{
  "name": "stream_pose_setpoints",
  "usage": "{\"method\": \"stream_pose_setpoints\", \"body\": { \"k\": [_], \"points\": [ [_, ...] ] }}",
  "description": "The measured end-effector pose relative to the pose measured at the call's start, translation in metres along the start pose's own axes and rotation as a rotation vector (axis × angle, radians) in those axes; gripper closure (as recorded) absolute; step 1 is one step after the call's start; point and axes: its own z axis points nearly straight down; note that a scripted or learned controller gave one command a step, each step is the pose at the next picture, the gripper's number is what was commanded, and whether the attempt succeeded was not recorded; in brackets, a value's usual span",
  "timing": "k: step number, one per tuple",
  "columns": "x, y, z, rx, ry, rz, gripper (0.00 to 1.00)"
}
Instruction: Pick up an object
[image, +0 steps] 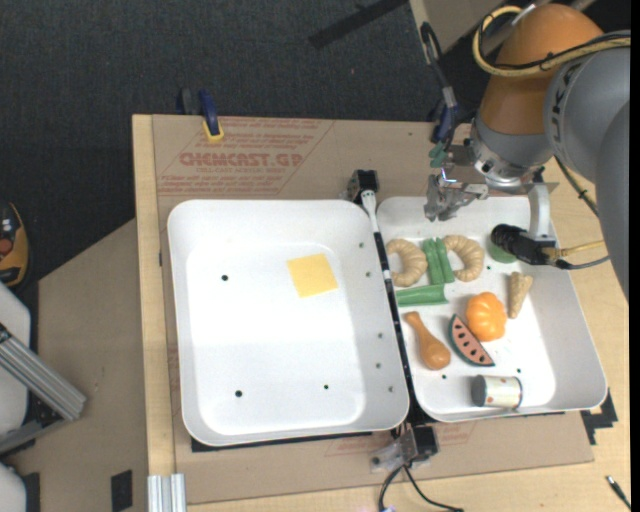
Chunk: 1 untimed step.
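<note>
Brown cardboard-covered bench (250, 150) bore two glossy white bins. Grey arm (590, 90) bent down from right; gripper (445, 205) hung over right bin's (585, 370) far edge, jaw state indiscernible. Left bin (200, 350): flat yellow square (312, 274). Right bin: curved tan croissants (407, 260), green pieces (437, 262), round orange fruit (486, 315).

Dark carpeted floor (150, 50) surrounds a cardboard-topped bench (250, 150) at frame centre, with an aluminium rail (40, 375) at lower left.
</note>
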Motion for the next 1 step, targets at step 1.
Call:
{"method": "stream_pose_setpoints", "body": {
  "k": [1],
  "points": [
    [0.0504,0.0022,-0.1050,-0.019,-0.001,-0.003,1.00]
  ]
}}
